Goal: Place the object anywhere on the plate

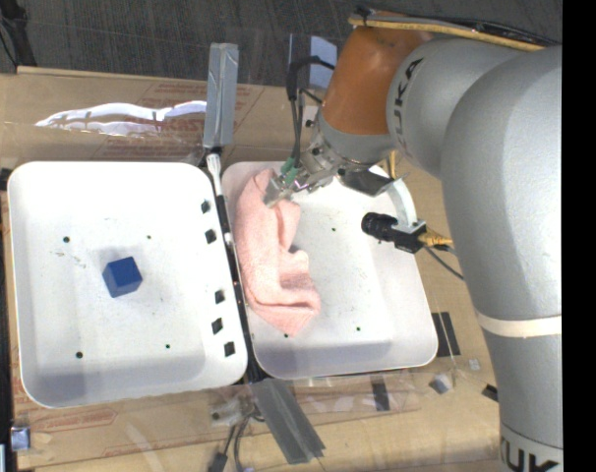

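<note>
Right bin [406, 303] holds pink cloth [273, 254] lengthwise top-to-bottom, pincer [286, 185] clamped on it.

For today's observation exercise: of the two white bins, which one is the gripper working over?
The right-hand bin, the one holding the pink cloth. The gripper sits at the cloth's top end. The left bin holds a blue cube, apart from the arm.

Light falls evenly from above me and the bins [111, 362] glare near white. Soft shadows pool in their lower corners. Tape [121, 118] at upper left shines. The floor at the frame's top stays dim. Focus is slightly soft throughout.
</note>
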Controlling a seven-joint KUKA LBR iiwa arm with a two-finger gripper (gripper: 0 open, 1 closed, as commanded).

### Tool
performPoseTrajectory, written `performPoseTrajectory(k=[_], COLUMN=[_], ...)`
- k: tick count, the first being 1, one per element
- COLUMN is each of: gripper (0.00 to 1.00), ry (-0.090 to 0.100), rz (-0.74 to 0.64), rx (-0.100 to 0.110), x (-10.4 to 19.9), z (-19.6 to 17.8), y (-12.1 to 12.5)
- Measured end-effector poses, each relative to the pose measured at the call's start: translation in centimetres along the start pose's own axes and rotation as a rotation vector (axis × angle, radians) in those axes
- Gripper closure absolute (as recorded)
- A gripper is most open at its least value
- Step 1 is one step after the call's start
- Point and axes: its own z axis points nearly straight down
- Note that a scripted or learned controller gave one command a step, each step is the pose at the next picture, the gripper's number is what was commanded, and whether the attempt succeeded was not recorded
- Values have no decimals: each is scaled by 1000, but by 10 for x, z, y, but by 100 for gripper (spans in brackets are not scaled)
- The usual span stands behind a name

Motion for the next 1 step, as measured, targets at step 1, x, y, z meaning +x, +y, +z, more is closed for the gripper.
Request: performPoseTrajectory(k=[1], gripper=[100], ry=[1], rz=[-8], rx=[0], x=[1], z=[-40], y=[1])
